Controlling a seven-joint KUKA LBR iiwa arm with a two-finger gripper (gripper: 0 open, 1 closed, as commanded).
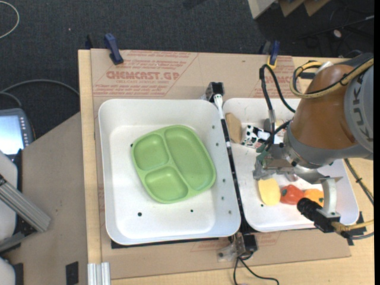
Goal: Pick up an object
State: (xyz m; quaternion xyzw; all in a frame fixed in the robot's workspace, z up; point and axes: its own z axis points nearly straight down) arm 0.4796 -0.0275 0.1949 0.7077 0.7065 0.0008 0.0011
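The brown desk (pixel 142 76) holds two white bins, edge to edge. The left bin (pixel 113 177) has a green plate (pixel 173 163) in its middle, with bare floor all around it. The big arm (pixel 326 117) covers much of the right bin (pixel 256 217). Its gripper (pixel 274 168) is low, just above a yellow thing (pixel 269 192); open or closed, I cannot tell. A red thing (pixel 291 195) lies beside the yellow one. A spotted black-and-white thing (pixel 252 134) sits near the far-left corner.
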